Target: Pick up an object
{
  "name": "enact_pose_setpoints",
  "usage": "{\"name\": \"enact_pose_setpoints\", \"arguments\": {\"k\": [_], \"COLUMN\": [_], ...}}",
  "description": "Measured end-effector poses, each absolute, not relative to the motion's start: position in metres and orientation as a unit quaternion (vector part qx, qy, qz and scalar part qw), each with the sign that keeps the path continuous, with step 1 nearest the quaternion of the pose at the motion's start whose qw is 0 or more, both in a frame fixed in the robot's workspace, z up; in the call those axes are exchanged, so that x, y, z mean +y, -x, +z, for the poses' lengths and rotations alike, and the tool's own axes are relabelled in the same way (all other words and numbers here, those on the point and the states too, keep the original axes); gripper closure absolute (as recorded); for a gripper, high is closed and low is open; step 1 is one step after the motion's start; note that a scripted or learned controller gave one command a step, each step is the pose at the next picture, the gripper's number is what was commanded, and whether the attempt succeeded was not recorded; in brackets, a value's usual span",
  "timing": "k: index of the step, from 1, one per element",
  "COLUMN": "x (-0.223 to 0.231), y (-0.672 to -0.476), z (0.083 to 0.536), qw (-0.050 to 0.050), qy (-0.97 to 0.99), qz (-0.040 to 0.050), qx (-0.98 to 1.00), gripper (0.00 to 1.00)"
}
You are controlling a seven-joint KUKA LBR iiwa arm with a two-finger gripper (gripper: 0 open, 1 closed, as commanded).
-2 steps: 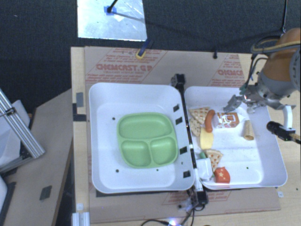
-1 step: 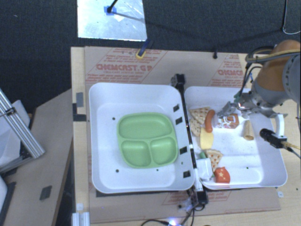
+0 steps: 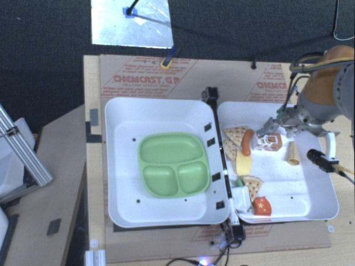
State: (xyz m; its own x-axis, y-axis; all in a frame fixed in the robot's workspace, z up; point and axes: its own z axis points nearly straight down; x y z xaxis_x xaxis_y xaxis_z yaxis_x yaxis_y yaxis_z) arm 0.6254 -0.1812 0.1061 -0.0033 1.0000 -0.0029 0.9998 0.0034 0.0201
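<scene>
The hand [image 3: 275, 125] hovers over the right bin [image 3: 321, 204] above a small carton [image 3: 268, 142] lying crosswise; its grip state I cannot tell

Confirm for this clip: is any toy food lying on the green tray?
No. The green tray sits bare in the left bin; the food pieces lie in the right bin.

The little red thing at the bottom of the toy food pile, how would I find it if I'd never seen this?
Start at the right-hand white bin, the one with toy food. Follow the pile along its left wall to the end nearest the camera: the red strawberry-like piece lies just below a pizza wedge. It is the only solid red, rounded item.
</scene>
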Motion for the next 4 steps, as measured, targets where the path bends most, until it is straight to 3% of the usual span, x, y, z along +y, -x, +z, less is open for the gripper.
{"name": "enact_pose_setpoints", "arguments": {"k": [1,2,3,4], "x": [-0.183,-0.179,-0.175,-0.175], "y": [-0.628,-0.633,-0.644,-0.645], "z": [0.118,0.163,0.219,0.225], "qw": [0.014,0.003,0.003,0.002], "qy": [-0.705,-0.705,-0.705,-0.705], "qz": [0.008,0.0015,0.0021,0.001], "qx": [0.709,0.709,0.709,0.709], "gripper": [1.0,1.0,1.0,1.0]}}
